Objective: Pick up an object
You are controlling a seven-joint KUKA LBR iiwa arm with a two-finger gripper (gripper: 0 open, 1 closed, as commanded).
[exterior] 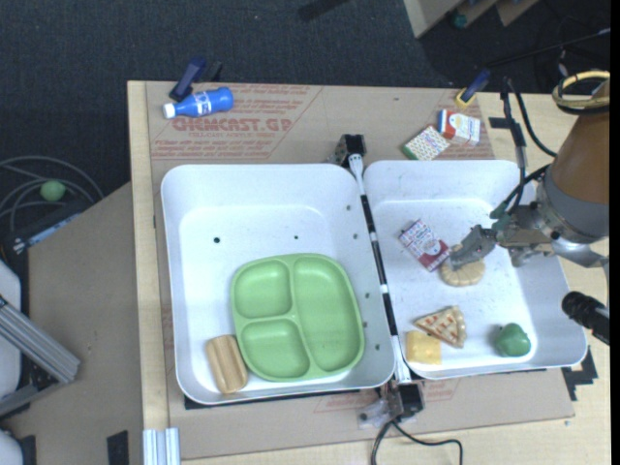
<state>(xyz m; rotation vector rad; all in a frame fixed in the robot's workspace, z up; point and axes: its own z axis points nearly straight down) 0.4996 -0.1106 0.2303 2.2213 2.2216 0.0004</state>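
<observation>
Table point(145, 260): a wooden table seen from above at a slant, bearing two shallow white bins side by side.
Table top edge: a blue and white bottle point(199, 103) lies above the left bin; small printed packets point(443, 136) lie above the right bin.
Left bin point(194, 201): holds a green divided plate point(294, 316) with three compartments, and a tan bread-like piece point(226, 362) just beside the plate's lower left.
Right bin point(426, 187): from left to right, a yellow cheese-like block point(423, 348), a red and white packet point(421, 242), a toy pizza slice point(444, 325), a round tan cookie point(462, 273), and a green rounded toy point(511, 339).
End effector point(475, 247): dark, reaching in from the right, with its tip low over the right bin. Whether its fingers are apart or together cannot be told at this angle.
Key relation: the round cookie lies directly under the tip, poking out below and slightly left of it; it may be touching, but contact is unclear. Being round, it has no long axis to line up with.
In the way: the red and white packet sits just beside the cookie on its left and could get nudged; the pizza slice is near below; the green toy is well apart.
</observation>
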